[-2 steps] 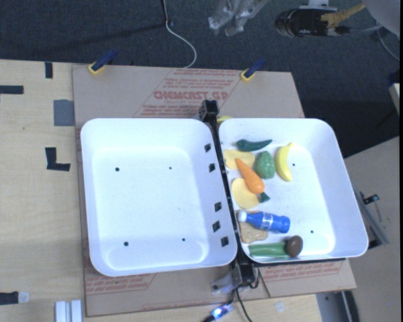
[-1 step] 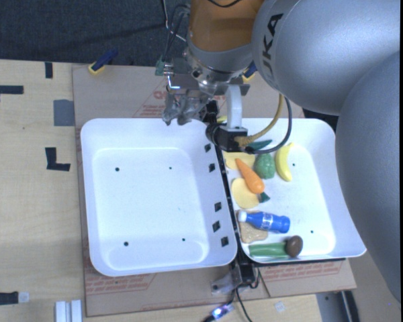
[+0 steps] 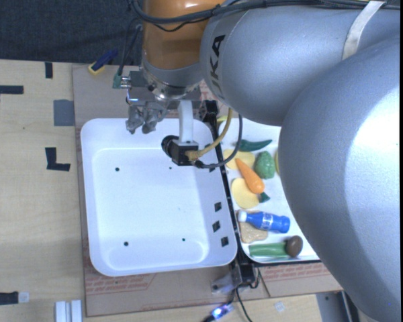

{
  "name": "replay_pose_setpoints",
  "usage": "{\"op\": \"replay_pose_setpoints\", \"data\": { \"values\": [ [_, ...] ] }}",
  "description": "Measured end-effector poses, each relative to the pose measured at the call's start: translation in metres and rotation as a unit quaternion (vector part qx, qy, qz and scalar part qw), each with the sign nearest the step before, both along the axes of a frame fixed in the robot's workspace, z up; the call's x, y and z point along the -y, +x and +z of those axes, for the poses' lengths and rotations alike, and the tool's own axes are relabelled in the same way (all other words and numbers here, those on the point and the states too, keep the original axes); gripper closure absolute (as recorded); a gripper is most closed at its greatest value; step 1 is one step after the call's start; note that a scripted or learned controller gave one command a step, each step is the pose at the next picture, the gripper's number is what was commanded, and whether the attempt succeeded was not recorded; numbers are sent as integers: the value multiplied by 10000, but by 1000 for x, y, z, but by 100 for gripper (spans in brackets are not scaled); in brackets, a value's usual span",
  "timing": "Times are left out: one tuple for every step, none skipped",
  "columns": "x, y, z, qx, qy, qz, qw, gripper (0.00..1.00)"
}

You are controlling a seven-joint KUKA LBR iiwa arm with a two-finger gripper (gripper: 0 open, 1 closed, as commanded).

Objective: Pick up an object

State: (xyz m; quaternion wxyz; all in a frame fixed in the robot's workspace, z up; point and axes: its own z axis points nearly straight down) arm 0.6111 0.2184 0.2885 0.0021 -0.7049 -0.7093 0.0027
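Orange carrot [image 3: 250, 174], blue bottle [image 3: 267, 221] and the rest lie unpicked in your right bin [image 3: 307, 253]; gripper [image 3: 142, 121] hangs over the left bin's [image 3: 94, 200] far edge, claw state I cannot tell.

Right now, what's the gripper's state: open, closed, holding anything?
Gripper: cannot be told. It hangs above the far rim of the left bin, and nothing is visibly held in it.

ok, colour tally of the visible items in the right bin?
Green: 3 – chilli-shaped piece, round piece, long piece
Orange: 1 – carrot
Yellow: 1 – disc
Blue: 1 – bottle
Brown: 1 – ball
Tan: 1 – flat piece
Total: 8; the arm hides part of the bin.
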Motion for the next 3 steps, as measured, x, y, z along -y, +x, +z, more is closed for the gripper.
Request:
{"op": "replay_pose_setpoints", "data": {
  "values": [
    [-17,59,47,61,14,-10,10000,100],
    [-16,57,116,64,18,-14,10000,100],
    [-16,57,219,87,24,-10,10000,100]
  ]
}}
